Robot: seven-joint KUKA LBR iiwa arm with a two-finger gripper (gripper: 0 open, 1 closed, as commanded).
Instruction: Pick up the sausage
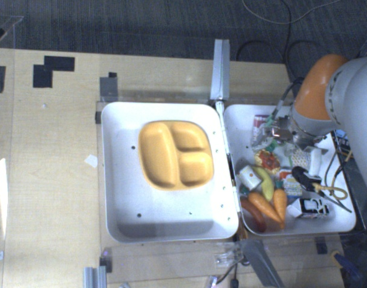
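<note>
Your gripper [273, 131] hangs over the right bin's [345, 224] back end, and I can't tell its state. The sausage [253, 212] lies toward the front-left corner, long axis diagonal.

Scene is viewed from one fixed cam above the bench [45, 161], angled down at a slant. Both bins are taken in: right bin [345, 221] under the gripper [272, 131], left bin [111, 161] well to its left. Mid-range framing.
</note>
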